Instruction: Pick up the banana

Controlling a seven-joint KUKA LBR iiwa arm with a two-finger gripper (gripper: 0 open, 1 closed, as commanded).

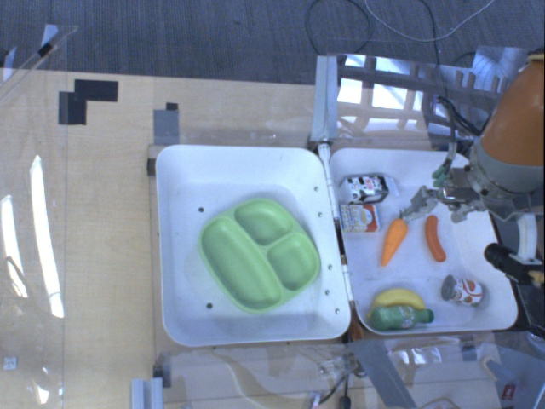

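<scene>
Yellow banana [399, 297] lies near the front wall of the right-hand bin [502, 318], touching a green bottle [401, 317] just in front of it. Landmark = banana. Behind it: carrot [392, 241], tilted; sausage [435, 238] beside the carrot; small carton [359, 218] and dark packet [367, 187] further back. To its right: small can [462, 290]. Well to its left, in the other bin: green divided plate [260, 253]. Gripper [439, 196] hangs at the back of the bin, above carrot and sausage, well apart from the banana; fingers look spread, nothing between them. Step in hand, by judgement: approach, grasp not yet begun. Next move calls for travel fwd. to over the banana, then descent w/ fingers astride its short width, keeping clear of the bottle.
</scene>
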